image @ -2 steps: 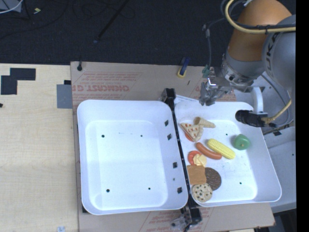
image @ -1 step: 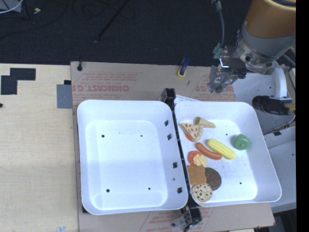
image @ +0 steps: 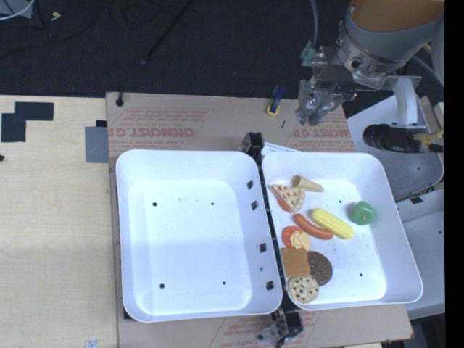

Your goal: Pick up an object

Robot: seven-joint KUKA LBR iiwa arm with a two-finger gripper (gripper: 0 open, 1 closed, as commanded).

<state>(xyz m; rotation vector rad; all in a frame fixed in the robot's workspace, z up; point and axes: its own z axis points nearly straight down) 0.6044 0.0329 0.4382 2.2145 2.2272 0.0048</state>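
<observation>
Camera view: gripper [image: 313, 114] hovered upper right, above right bin [image: 395, 194]; jaw state unclear. Crowded toy food [image: 308, 234] risked glancing, failed grab.

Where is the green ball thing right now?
The green ball sits in the right bin, near its right wall, just right of the yellow corn cob and apart from it.

We see a cardboard sheet [image: 181, 122] with reversed red lettering lying on the counter [image: 51, 216]; a small blue and yellow item [image: 275, 101] rests on it; dark cables [image: 109, 6] trail behind.
</observation>
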